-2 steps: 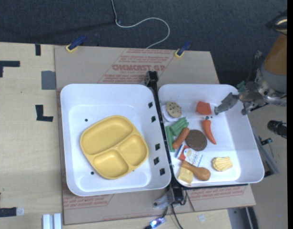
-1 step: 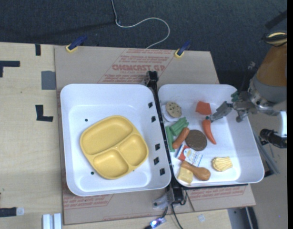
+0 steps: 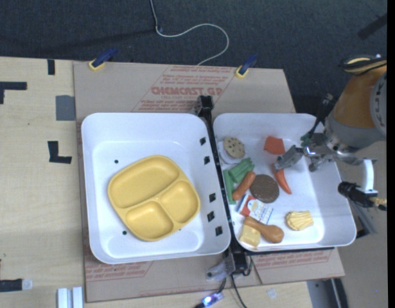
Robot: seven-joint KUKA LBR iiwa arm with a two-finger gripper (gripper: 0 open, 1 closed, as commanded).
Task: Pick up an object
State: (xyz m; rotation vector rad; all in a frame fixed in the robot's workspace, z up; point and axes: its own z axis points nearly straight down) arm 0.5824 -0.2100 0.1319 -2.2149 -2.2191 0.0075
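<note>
2 shallow white plastic bins sat side by side: the left bin [image 3: 94, 172] held a yellow 3-compartment plastic tray [image 3: 153, 197], the right bin [image 3: 335, 233] a jumble of toy food. The grey 2-finger gripper [image 3: 292, 160] hung over the right bin's upper-right area w/ its dark fingers looking spread apart and nothing between them, tips just beside the small orange carrot-shaped piece [image 3: 283, 180], prob. the nearest candidate for the pick. That piece lay below the gripper, right of the round dark-brown patty disc [image 3: 265, 188]; its long axis ran roughly top-left to bottom-right, narrow end pointing toward the bin's lower right. Risks, as I judged them: the piece was thin and tapered, so fingers closing along the axis instead of across it could slip off or squirt it sideways; a low approach might jam a fingertip on the bin floor. The red-orange block [image 3: 274, 145] sat near, up-left of the gripper, and could be nudged. Further left the clutter was tighter: green bean-like strips [image 3: 237, 172], a 2nd orange carrot [image 3: 243, 185] touching them, a speckled round cookie [image 3: 234, 147], a tan hot-dog-like piece [image 3: 264, 231], a yellow ridged chip-like piece [image 3: 299, 221]. Any drift that way risked a 2-object grab or an empty close.
</note>
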